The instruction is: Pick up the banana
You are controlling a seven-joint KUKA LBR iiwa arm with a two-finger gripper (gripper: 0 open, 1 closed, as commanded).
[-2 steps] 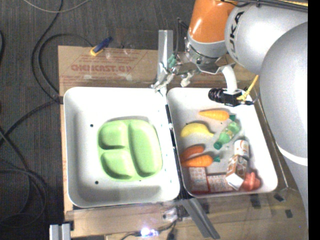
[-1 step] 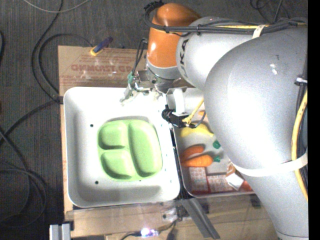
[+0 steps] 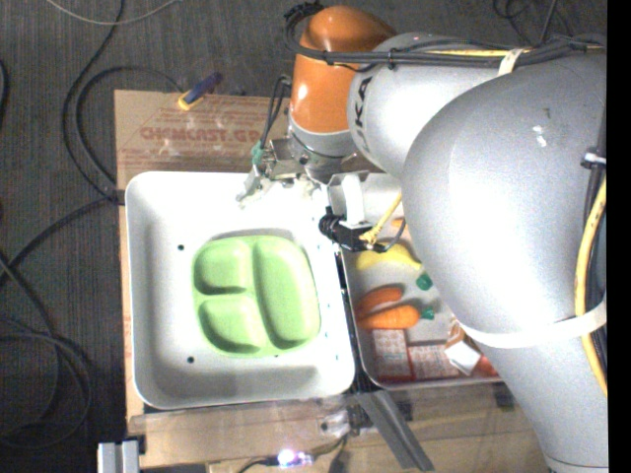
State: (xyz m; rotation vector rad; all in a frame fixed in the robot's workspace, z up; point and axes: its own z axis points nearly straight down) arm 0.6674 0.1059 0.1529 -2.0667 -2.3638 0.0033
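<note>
I am in the approach step, nothing grasped. My fingers [image 3: 258, 177] hang over the far edge of the left bin [image 3: 158, 215], seemingly spread and holding nothing. The banana [image 3: 386, 259] lies well off to their right in the right bin [image 3: 394, 377], beside two carrots [image 3: 386, 308]. Next I must cross over and descend.

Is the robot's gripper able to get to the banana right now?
Probably yes. The gripper hangs over the left bin, while the banana lies in the right bin, partly under the arm, with carrots beside it, not on it.
</note>
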